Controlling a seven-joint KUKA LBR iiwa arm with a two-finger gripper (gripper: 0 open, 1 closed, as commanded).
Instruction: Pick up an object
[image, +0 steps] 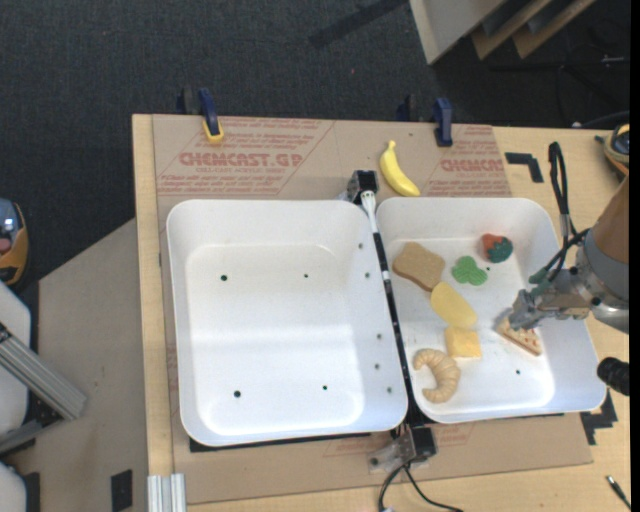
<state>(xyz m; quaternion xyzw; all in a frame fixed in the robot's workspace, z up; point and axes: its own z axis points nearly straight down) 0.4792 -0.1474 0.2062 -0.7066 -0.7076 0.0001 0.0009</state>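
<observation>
Reaching in from the right, the grey arm slants down over the right bin, its wrist low above the bin floor and the gripper pointing leftward and down. The gripper's tip sits right over a pizza slice, a tan wedge lying flat near the bin's right side. From where I stand I cannot tell whether the fingers are apart or together, nor whether they touch the slice; the metal tip and the wedge overlap too closely to say.

Two white bins lie side by side on the worktop. The left bin shows a bare white floor with four small dark dots. The right bin carries seven things, one of each. A brown bread slice lies toward the upper left. Just below it comes a yellow rounded piece, and touching that from below a pale yellow cheese block. A tan croissant curls near the bin's lower left, just beside the cheese. A green ruffled piece sits right of the bread, and a red strawberry with a green cap lies above and right of it. The pizza slice is the seventh.

Outside the bins, one yellow banana rests on the worktop above the seam between them. Two blue clamps grip the worktop's far edge.
</observation>
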